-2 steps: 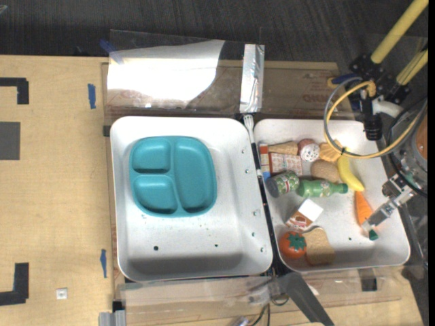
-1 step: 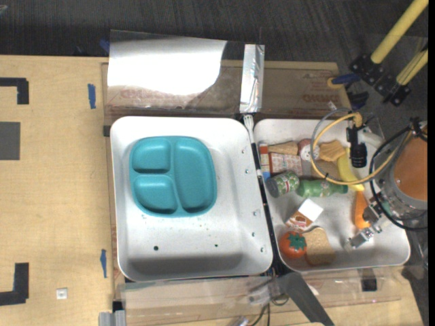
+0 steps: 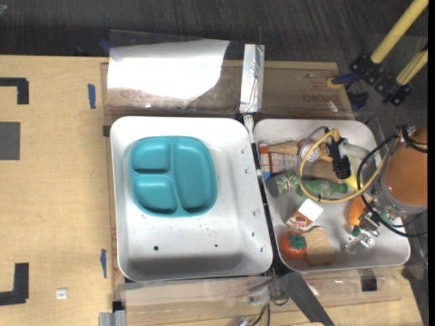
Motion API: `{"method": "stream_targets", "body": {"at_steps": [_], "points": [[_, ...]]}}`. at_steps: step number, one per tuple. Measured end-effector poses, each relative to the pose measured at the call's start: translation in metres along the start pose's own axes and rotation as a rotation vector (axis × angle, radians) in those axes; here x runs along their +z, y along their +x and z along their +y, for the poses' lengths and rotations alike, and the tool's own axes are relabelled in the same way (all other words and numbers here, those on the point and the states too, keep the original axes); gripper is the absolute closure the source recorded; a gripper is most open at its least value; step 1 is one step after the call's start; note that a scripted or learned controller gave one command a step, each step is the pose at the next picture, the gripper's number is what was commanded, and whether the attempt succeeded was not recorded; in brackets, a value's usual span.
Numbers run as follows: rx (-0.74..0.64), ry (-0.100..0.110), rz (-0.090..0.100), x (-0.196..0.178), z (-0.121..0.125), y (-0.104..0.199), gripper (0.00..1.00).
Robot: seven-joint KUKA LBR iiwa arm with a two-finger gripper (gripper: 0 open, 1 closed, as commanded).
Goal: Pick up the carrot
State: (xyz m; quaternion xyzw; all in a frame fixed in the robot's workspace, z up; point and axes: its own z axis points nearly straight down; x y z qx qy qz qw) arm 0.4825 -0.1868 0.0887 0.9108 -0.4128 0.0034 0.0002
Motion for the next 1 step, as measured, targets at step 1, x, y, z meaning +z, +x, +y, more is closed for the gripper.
{"method": "stream_targets", "body": {"at_steps": [1], "points": [[-0.396, 0.0, 0.001, 0.0, -0.0194, -0.019, 0.0]]}}
